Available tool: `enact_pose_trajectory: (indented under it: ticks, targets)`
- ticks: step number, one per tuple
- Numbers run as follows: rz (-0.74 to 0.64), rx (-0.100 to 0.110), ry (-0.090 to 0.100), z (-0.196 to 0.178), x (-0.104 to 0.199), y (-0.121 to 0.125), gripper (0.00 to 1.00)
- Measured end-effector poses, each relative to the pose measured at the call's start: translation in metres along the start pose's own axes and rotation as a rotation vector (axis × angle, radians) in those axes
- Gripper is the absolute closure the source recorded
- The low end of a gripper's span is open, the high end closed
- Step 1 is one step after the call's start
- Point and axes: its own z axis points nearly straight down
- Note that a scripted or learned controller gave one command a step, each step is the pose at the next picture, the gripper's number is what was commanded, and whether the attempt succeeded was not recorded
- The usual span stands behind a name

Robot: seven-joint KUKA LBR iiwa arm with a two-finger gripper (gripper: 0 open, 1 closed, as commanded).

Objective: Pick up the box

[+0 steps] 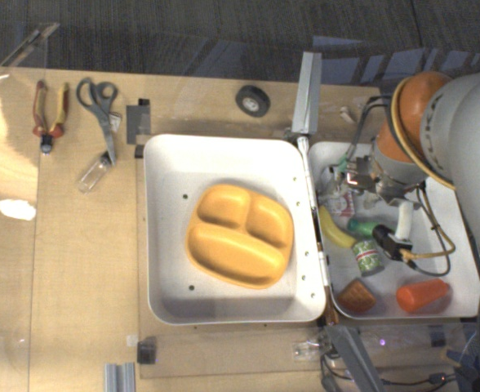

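Observation:
My gripper (344, 188) is low in the right bin (467, 288), near its left wall, under the grey arm with the orange band. Just below it a small item with pink and green print (344, 209) lies half hidden; I cannot tell whether this is the box. A brown, boxy object (357, 296) rests at the bin's front left corner, well apart from the gripper.
The right bin also holds a yellow banana (333, 229), a green can (368, 256) and an orange carrot-like piece (422, 295). In the left bin (165, 219) lies a large yellow lumpy object (240, 233). Scissors (103, 113), pliers (47, 113) and a tape roll (253, 100) lie on the bench.

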Motion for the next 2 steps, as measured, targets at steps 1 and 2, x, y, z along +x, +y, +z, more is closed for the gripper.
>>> enact_pose_trajectory:
  ticks: [1,2]
  targets:
    - [-0.004,-0.005,0.000,-0.0122,0.0008,0.0026,1.00]
    - [-0.004,-0.005,0.000,-0.0122,0.0011,0.0025,0.00]
